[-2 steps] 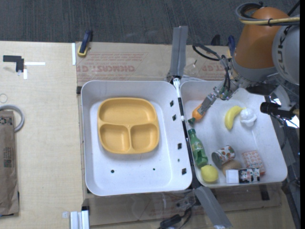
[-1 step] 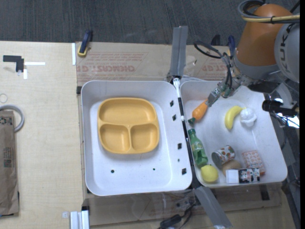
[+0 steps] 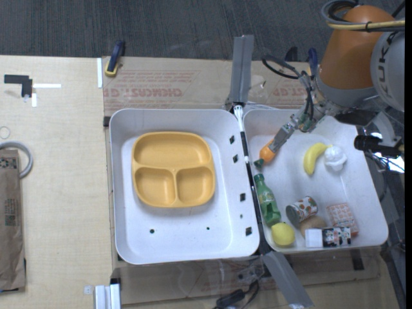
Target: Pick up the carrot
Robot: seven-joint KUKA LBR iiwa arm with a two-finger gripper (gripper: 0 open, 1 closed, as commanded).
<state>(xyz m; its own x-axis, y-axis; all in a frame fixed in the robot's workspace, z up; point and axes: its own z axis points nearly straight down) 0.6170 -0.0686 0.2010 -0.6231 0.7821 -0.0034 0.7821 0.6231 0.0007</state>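
Lemon [image 3: 282,234]; carrot [image 3: 268,152] seemingly under tool [image 3: 281,138]

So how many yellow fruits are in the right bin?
2: a banana mid-bin beside a white object, and a lemon near the front edge by the green bottle. Others could be hidden under the arm.

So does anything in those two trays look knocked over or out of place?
Mostly no. The green bottle lies on its side along the right bin's left wall, and the small can beside it is tipped over too. The carrot sits at the hand. The yellow plate lies flat in the left bin.
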